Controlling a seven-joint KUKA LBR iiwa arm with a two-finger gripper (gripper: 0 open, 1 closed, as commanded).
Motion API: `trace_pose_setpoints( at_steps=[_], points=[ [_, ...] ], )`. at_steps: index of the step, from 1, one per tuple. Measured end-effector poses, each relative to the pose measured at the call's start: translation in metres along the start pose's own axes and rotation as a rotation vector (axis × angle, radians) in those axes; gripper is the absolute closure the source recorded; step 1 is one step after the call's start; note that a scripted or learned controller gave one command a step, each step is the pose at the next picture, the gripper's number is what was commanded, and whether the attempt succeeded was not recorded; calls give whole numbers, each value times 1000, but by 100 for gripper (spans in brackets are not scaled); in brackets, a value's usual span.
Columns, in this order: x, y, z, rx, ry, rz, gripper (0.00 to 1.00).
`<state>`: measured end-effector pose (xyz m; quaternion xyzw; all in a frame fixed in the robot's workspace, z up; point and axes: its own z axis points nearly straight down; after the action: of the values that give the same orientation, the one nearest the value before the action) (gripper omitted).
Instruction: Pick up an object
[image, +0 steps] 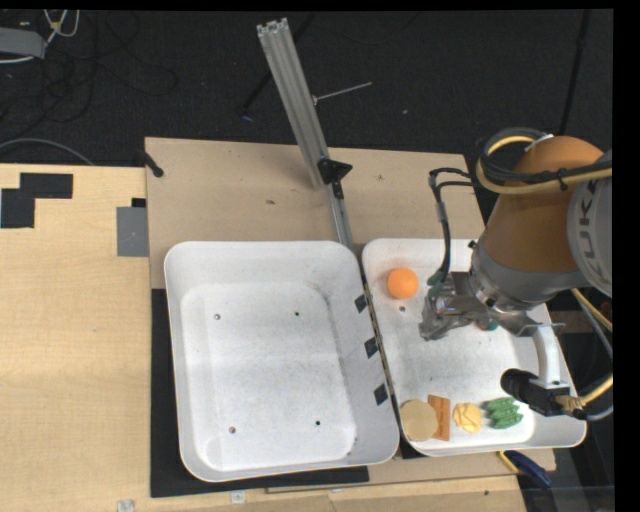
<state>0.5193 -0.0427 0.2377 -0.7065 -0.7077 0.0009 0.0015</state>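
Note:
In the right bin (405, 360) an orange ball (402, 283) lies near the back left corner. Along that bin's front wall sit a round tan piece (419, 419), a brown-orange slab (440, 416), a yellow lumpy piece (467, 417) and a green piece (503, 411). My gripper (437, 318) hangs low over the middle of the right bin, a short way to the right of and in front of the orange ball. I see nothing held in it.
The left bin (190, 300) lies beside the right one, with black clips (372, 346) along their shared wall. A slanted metal rail (300, 110) rises behind the bins. The grey and orange arm (540, 220) covers the right bin's back right part.

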Motion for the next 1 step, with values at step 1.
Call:
trace_pose_setpoints(
  at_steps=[1],
  points=[
    [56,7,11,2,1,-3,100]
  ],
)
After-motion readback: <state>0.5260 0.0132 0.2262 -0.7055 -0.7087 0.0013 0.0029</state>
